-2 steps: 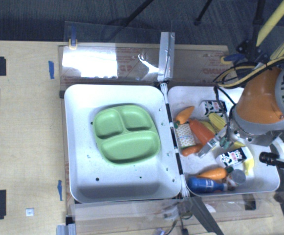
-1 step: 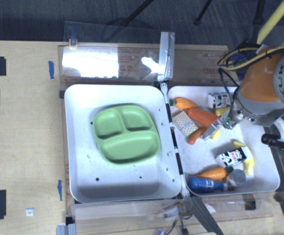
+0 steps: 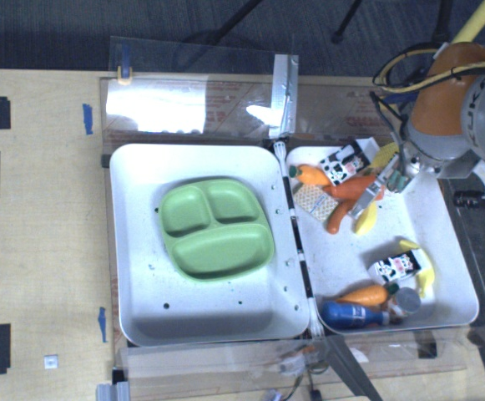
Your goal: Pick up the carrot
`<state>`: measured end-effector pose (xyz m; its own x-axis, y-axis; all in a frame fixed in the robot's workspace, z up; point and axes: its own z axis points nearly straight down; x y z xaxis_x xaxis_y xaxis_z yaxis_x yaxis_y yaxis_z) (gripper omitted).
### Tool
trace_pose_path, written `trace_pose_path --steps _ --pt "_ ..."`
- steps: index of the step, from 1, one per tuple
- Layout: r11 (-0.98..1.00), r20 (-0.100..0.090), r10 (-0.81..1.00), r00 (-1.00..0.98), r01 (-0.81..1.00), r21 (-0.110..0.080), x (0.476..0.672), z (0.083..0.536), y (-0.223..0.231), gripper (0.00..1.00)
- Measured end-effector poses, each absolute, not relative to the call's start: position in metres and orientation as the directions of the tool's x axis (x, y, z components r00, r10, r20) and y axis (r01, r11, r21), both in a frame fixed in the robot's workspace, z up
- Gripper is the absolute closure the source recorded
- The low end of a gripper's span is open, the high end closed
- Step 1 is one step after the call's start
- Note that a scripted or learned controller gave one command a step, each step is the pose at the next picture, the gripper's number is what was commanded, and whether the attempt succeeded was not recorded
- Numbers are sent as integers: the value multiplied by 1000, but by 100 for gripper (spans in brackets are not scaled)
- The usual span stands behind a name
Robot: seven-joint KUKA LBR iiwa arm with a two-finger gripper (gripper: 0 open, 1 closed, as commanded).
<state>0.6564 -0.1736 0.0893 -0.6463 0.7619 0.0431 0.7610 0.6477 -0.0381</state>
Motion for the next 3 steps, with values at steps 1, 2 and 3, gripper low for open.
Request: trace_pose_path --steps 1,2,3 --pt "530 -2 848 -530 848 3 624 87 -168 0" --pt "765 22 644 -765 644 -15 661 135 -178 0" --pt "788 13 616 -788 616 -8 644 93 -177 0"
